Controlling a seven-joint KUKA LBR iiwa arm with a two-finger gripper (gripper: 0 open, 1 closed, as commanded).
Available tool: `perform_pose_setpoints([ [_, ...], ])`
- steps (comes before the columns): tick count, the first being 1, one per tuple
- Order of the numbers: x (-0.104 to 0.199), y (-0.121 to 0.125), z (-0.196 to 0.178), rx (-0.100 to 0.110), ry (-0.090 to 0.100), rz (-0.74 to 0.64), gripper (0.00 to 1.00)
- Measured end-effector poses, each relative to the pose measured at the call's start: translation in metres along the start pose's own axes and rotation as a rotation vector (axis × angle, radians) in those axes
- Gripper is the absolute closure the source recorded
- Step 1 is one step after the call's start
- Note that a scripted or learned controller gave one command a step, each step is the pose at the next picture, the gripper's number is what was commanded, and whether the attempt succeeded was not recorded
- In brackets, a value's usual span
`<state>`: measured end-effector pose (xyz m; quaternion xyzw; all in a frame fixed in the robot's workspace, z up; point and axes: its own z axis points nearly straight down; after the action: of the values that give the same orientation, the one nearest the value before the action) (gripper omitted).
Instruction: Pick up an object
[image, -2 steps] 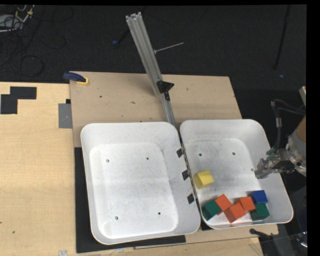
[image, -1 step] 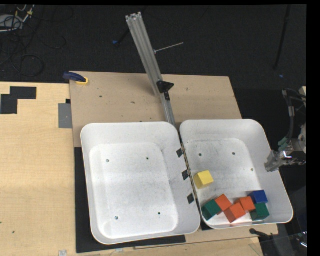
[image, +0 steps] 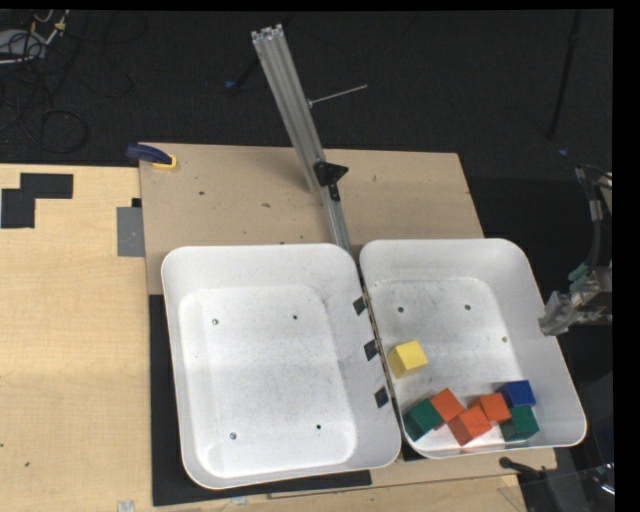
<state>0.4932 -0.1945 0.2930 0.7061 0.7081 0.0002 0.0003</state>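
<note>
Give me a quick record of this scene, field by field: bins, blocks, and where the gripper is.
bins: left bin and right bin, white, side by side
yellow block: right bin, near its left wall, apart from the others
clustered blocks: green, orange, orange, orange, blue, green, along the right bin's near edge
gripper: outside the right bin's right rim, holding nothing visible

The surface (image: 300, 195) is a brown board carrying two shallow white bins side by side, the left bin (image: 265, 365) and the right bin (image: 470, 340), their inner rims touching. Near its back left corner lies a small blue-and-yellow clamp (image: 152, 155).
</note>
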Motion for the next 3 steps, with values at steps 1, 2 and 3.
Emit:
perform_pose_setpoints([
  [1, 0.045, 0.024, -0.001, 0.001, 0.001, -0.001, 1.0],
  [2, 0.089, 0.045, 0.0, 0.002, 0.001, -0.001, 1.0],
  [3, 0.143, 0.064, 0.004, 0.002, 0.001, -0.002, 1.0],
])
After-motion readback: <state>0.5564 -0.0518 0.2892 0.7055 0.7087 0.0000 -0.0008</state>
